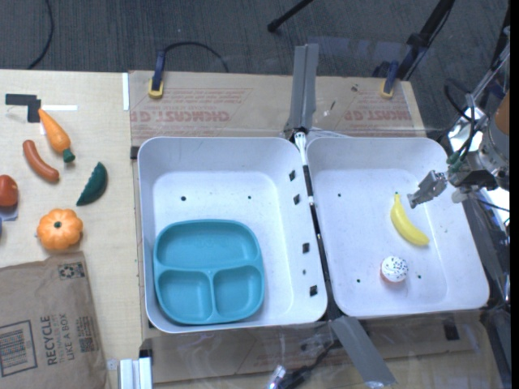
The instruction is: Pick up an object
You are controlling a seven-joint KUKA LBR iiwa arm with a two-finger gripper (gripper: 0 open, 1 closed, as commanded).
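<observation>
left bin (162, 168): tray (209, 271) | right bin (357, 164): banana (407, 224), ball (394, 268)

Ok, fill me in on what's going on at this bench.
A grey robot arm reaches in from the right, its two-finger gripper poised over the right white bin, just above the top end of a yellow banana. Nothing is between its fingers. A small white speckled ball lies nearer the front. The left white bin holds a teal divided tray.
</observation>
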